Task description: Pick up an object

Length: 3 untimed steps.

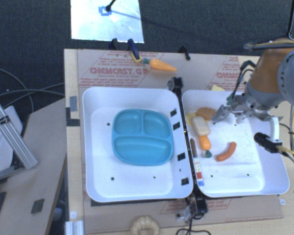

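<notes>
The right bin (245,180) holds a tan ridged cracker (204,113), a cream block (201,126), a small orange carrot piece (205,143) and an orange-red sausage (226,151). My gripper (220,115) hangs low over the upper middle of this bin, just right of the cracker and up-left of the sausage. I see nothing held in it. The grey arm with its orange band (272,72) comes in from the right.
The left bin (100,180) holds a blue divided plate (142,136). A toy carrot (159,65) lies on the board behind the bins, and a yellow piece (216,88) sits at the right bin's far rim. A black divider (183,131) runs between the bins.
</notes>
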Tool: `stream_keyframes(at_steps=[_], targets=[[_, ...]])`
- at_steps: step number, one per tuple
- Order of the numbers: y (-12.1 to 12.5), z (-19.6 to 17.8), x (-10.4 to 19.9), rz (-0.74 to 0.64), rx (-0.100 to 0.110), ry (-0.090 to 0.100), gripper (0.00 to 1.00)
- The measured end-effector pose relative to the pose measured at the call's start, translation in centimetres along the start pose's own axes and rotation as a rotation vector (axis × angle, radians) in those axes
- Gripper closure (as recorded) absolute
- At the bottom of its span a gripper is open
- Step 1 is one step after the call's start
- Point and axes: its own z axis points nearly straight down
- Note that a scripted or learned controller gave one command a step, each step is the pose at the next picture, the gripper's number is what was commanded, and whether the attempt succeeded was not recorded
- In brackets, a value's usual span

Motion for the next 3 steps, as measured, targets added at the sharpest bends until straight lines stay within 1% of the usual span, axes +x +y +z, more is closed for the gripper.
stream_keyframes(at_steps=[1,2,3], targets=[[0.0,3.1,0.1,-0.001,0.0,0.0,0.0],[0.2,1.8,0.0,0.0,-0.006,0.0,1.0],[1.4,-4.1,0.2,-0.003,-0.01,-0.001,1.0]])
